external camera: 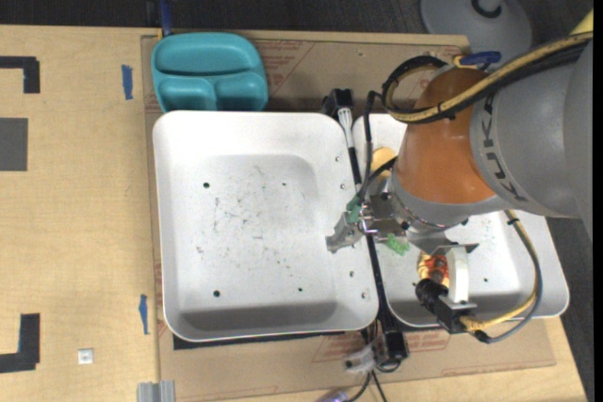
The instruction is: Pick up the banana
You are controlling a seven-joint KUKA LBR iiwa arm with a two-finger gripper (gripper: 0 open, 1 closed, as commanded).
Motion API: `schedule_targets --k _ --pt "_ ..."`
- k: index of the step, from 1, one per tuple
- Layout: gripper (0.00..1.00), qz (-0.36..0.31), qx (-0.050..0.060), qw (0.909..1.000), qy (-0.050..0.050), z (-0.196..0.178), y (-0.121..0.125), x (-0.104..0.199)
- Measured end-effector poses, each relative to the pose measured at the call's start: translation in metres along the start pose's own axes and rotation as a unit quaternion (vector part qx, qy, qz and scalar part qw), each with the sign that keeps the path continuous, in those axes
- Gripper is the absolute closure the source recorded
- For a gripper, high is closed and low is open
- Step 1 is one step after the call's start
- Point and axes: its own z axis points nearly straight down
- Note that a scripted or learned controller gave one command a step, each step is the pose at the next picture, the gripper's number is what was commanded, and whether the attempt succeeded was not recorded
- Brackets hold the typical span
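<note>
Only a yellow tip of the banana (382, 159) peeks past the arm in the right bin (528, 282); light, soft, easily bruised, best gripped mid-body; the claw's (350, 231) state I cannot tell.

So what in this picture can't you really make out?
- Yellow banana: a small piece shows in the camera view; the grey and orange arm covers the rest.
- Right white bin: mostly hidden under the arm.
- Small green bits below the wrist: too small to identify.

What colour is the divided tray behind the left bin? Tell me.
Teal, in the camera view: the divided tray.
</note>
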Motion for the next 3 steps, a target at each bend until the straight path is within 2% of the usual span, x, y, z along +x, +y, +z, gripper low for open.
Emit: schedule_targets --k 1,2,3 --pt "0.00 -0.066 -0.003 0.9978 0.000 0.058 0.003 0.035" --pt "0.00 0.097 0.001 0.9953 0.000 0.059 0.012 0.133" --pt "0.00 0.191 0.001 0.9817 0.000 0.009 0.005 0.170"
